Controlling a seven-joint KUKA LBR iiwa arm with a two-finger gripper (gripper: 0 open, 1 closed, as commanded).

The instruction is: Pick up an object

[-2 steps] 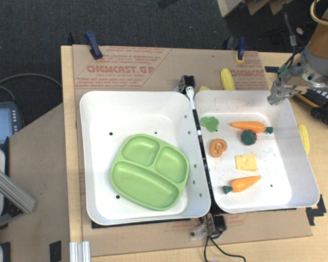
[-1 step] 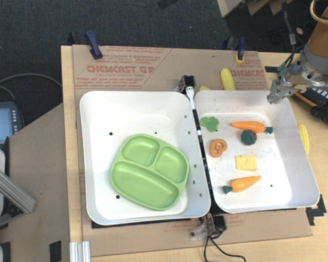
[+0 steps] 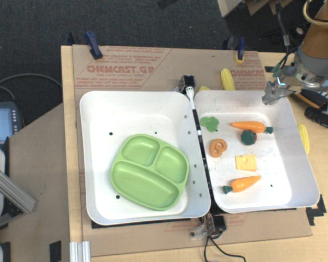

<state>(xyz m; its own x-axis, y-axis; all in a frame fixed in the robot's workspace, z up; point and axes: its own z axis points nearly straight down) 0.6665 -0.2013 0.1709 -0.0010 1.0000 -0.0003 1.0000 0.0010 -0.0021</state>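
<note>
The right bin (image 3: 295,192) holds several toy foods: a green leaf (image 3: 209,123), a carrot (image 3: 249,126), a dark green broccoli (image 3: 248,137), a brown pretzel (image 3: 218,147), a yellow cheese square (image 3: 246,162) and a second carrot (image 3: 243,184). My gripper (image 3: 273,93) hangs over the far rim of this bin, up and to the right of the first carrot, apart from every item. Nothing shows between its tips.
In the left bin (image 3: 98,119) lies a green divided plate (image 3: 149,171). A yellow corn cob (image 3: 227,79) rests on the board behind the right bin, and another yellow piece (image 3: 304,138) lies beside the bin's right wall. Blue clamps (image 3: 93,44) hold the board's far edge.
</note>
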